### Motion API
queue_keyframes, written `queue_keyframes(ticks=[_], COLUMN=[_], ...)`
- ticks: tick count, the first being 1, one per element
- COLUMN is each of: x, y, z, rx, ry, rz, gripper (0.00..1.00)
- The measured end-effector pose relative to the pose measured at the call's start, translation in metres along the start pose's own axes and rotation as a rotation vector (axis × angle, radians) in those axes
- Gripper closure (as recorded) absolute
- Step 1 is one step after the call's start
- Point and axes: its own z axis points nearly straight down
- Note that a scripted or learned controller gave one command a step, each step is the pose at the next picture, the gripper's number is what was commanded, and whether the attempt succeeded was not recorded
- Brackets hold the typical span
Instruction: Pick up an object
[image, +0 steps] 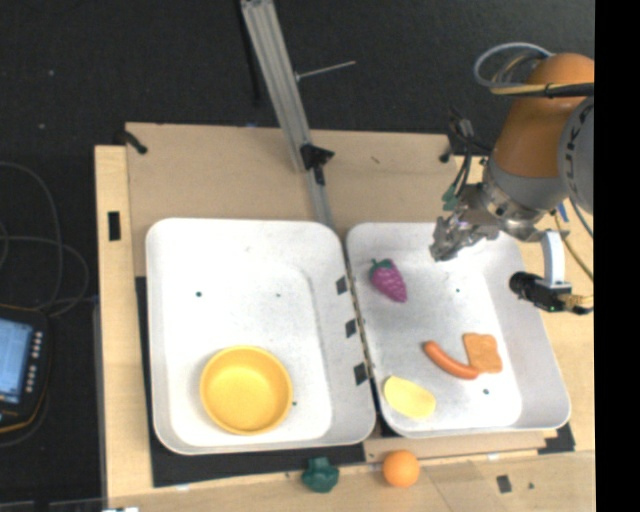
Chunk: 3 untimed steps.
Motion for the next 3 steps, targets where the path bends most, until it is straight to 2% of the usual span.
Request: queue_keyframes(ticks=[1, 2, 3], x=[0.050, 0.098, 0.145], y=[-0.014, -0.039, -0.048], z=[0.006, 0.006, 0.006], rx=[0.000, 0.000, 0.000], ry=[0.001, 0.001, 0.002], rz=[-0.001, -0.001, -0.002], gripper=[1.00, 1.00, 1.00])
